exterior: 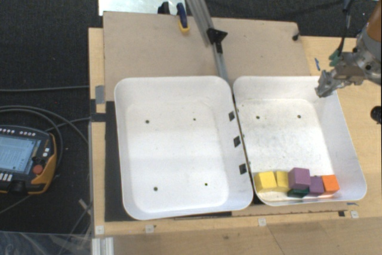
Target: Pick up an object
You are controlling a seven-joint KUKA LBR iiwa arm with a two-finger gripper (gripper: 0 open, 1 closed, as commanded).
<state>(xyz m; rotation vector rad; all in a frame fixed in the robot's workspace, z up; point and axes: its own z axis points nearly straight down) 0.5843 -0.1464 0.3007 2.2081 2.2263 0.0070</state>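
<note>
Several blocks [296, 181] crowding the right bin's [343, 122] near wall, sitting awkwardly for gripping, hand [325, 85] hovering over its far rim, finger spread impossible to tell.

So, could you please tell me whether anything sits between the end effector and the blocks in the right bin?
Nothing visible does. The end effector hangs over the right bin's far right rim; the blocks cluster along its near wall, with bare bin floor between.

Small blocks clustered along near wall of right bin [352, 146], touching in row: two yellow blocks [271, 181] at left, dark green block [298, 191] low in front, purple blocks [305, 179] in middle, orange block [330, 183] at right end.
</note>
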